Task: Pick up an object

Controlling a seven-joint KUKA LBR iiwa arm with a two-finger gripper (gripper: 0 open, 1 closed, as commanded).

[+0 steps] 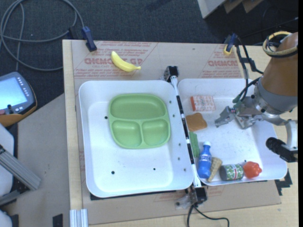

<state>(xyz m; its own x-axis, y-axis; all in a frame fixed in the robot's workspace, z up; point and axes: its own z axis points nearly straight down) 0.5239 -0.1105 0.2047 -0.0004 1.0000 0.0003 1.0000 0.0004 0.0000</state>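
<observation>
tabletop (71, 126) carries two white bins | left bin (94, 141) holds green divided plate (139, 119) | right bin (270, 160): pincer (226, 117) hovers mid-bin, fingers spread, nothing between them | blue bottle (204, 160), green can (230, 172), red-white packet (202, 102), brown bread (196, 122), red object (253, 169), cone (215, 167) | banana (124, 63) on tabletop behind left bin

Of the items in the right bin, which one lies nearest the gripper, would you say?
The red-and-white packet, up-left of the gripper; the bottle, can and cone lie along the bin's near edge.
</observation>
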